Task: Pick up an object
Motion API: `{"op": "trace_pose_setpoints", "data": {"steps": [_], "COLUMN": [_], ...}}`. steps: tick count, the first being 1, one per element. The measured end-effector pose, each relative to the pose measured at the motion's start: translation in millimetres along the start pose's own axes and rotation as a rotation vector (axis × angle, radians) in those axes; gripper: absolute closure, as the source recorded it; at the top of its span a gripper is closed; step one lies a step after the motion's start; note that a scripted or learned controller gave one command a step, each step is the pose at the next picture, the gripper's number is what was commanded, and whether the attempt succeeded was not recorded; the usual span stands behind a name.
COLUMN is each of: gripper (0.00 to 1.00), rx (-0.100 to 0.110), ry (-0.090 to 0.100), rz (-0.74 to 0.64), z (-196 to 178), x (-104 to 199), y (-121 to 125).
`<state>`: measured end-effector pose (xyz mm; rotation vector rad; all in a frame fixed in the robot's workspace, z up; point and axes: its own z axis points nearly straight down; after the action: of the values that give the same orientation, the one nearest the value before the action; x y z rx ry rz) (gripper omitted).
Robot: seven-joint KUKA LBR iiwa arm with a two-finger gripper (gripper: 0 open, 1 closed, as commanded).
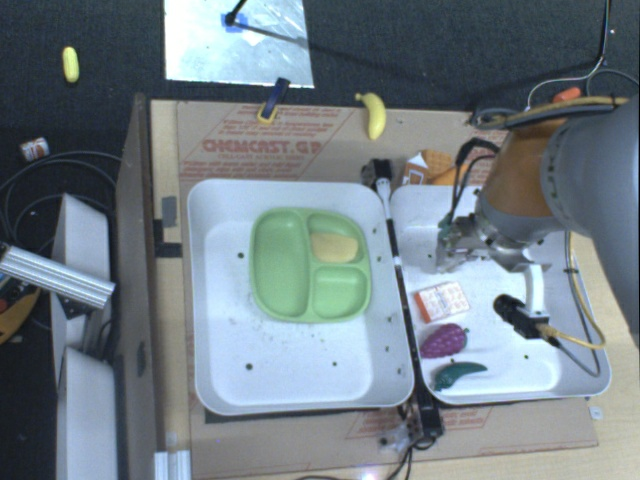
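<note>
A small yellow thing (70, 64) is lying on the dark floor far to the left, and black cables (40, 208) are curling below it. A shiny square sheet (238, 28) is lying at the top.

The desk (300, 133) is carrying two white bins side by side. The left bin (290, 378) is holding a green plate (308, 265) with three parts — a pale yellow food piece (335, 245) is sitting in its top right part. A yellow banana (373, 114) is lying on the desk above the bins.

In the right bin (520, 368), near its left wall, three toys are lying in a row going down: an orange and white packet (441, 300), then a purple bunch of grapes (444, 341) just under it, then a green chili pepper (458, 373) at the bottom. They are close together but not stacked.

The grey arm (585, 168) with its orange band (520, 173) is reaching in from the right. Its pincer (452, 248) is hanging over the upper left part of the right bin, above the packet and apart from it. I cannot tell how the pincer is set — it is too blurry and small.
</note>
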<state>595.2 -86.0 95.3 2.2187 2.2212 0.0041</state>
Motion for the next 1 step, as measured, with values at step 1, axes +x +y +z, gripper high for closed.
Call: {"op": "trace_pose_setpoints", "data": {"steps": [1], "gripper": [1.0], "rx": [-0.018], "ry": [-0.005], "rz": [-0.004], "z": [-276.1], "x": [-11.3], "y": [8.5]}}
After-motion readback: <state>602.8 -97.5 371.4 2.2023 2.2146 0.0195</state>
